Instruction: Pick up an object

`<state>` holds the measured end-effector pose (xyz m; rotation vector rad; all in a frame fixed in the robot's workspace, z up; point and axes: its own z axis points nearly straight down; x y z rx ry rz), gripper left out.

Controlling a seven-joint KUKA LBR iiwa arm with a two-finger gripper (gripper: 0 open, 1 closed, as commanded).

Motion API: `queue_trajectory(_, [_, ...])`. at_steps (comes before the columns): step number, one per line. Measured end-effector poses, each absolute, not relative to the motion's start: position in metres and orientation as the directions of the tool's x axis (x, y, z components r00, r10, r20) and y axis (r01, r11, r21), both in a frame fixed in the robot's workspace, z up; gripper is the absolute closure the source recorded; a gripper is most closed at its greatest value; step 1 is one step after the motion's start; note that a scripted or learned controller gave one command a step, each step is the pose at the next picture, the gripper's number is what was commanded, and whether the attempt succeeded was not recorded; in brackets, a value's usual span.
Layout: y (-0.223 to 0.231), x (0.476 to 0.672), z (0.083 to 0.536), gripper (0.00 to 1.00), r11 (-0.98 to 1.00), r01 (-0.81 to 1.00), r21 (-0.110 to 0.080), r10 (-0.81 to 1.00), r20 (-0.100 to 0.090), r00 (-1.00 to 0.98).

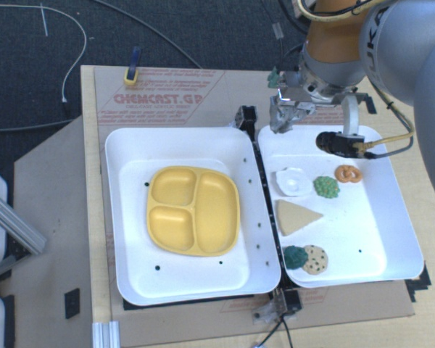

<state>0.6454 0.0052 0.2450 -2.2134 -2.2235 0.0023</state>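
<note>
My gripper (285,122) hangs over the far left corner of the right bin (391,216), open with nothing between its fingers. Below it in the bin lie a small white round piece (291,181), a green bumpy piece (325,187) and an orange pretzel (348,173). Nearer the front lies a tan wedge (296,217), then a dark green piece (295,256) touching a speckled cookie (315,259). The gripper is apart from all of them, nearest to the white piece.
The left bin (123,194) holds a yellow divided plate (193,210). A black cylinder with a cable (341,144) hangs off the arm over the right bin's far side. The bins' shared rim (259,194) runs just left of the gripper.
</note>
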Motion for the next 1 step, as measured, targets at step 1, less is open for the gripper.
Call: queue_trajectory(1, [0.0679,0.6454,0.2361,1.00,0.007,1.000,-0.004,1.000,0.002,-0.007])
